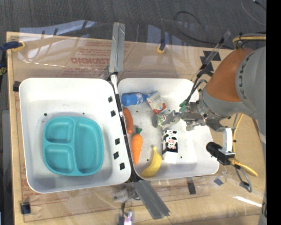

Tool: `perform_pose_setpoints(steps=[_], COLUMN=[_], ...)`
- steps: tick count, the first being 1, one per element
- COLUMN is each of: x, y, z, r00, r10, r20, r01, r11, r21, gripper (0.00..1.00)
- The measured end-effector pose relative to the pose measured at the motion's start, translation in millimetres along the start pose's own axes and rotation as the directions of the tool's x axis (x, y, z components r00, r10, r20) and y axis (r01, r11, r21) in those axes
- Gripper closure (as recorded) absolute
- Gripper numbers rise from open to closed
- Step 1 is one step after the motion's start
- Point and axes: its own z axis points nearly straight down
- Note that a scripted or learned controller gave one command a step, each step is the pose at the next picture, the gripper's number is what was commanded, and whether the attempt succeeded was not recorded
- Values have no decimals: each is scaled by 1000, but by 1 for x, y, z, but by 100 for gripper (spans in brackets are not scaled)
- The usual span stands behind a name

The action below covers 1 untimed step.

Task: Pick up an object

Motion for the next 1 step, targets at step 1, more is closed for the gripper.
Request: perform_pose_setpoints(steps=[1], x=[-3], y=[18], z=[96], r00=[1000], r10=[16], r20=[0], r01=[-16], r11=[1000], r21=[-1], gripper=[0])
